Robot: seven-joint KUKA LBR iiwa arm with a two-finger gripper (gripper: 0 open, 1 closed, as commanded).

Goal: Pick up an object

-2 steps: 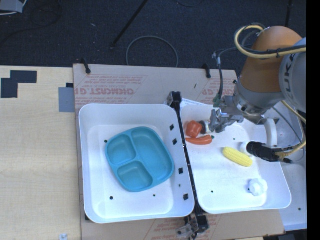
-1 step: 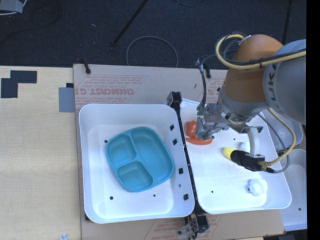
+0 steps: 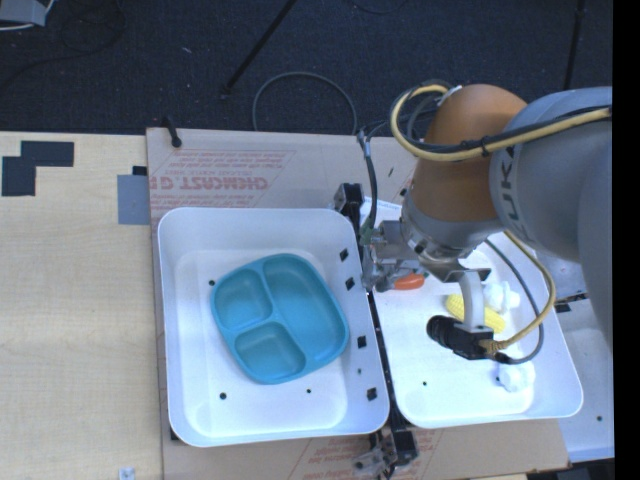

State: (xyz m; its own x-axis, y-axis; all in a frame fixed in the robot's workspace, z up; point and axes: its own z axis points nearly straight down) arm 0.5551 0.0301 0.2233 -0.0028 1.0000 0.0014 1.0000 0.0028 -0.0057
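My gripper (image 3: 388, 268) hangs over the left side of the right bin (image 3: 440, 408), close to the wall shared with the other bin. A small orange object (image 3: 409, 282) lies right beside it, partly hidden under the wrist. A yellow object (image 3: 470, 309) rests a little to the right, with a white object (image 3: 501, 296) touching it. Another white object (image 3: 514, 376) sits nearer the bin's front right corner. The arm covers the back of this bin.
The left bin (image 3: 190, 368) holds a blue divided plate (image 3: 278, 316), tilted across its middle. Both bins stand on a cardboard sheet (image 3: 230, 173) on the bench. The bulky orange and grey arm (image 3: 480, 168) overhangs the right bin from the right.
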